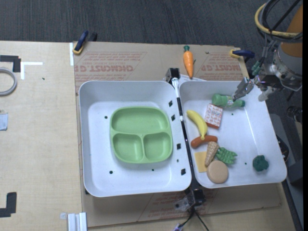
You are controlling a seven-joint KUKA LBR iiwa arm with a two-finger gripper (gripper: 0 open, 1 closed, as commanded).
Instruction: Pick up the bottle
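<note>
Gripper [239, 96] sits low over the back of the right white plastic bin [269, 124], tips at the small green plastic bottle [226, 100], which lies on its side near the bin's far wall. Whether the tips are spread or closed on the bottle cannot be told at this size; contact is at the bottle's right end at most. Arm slants in from the right, probably to reach the bottle's end without crossing the other toys. Just beside the bottle: a red-and-white patterned card packet [214, 115]. Nearer the divider, a yellow toy banana [198, 122], well apart. Left bin holds a pale green three-part tray [141, 134]. An orange toy carrot [187, 60] lies outside on the brown cardboard. Lift not yet evident
</note>
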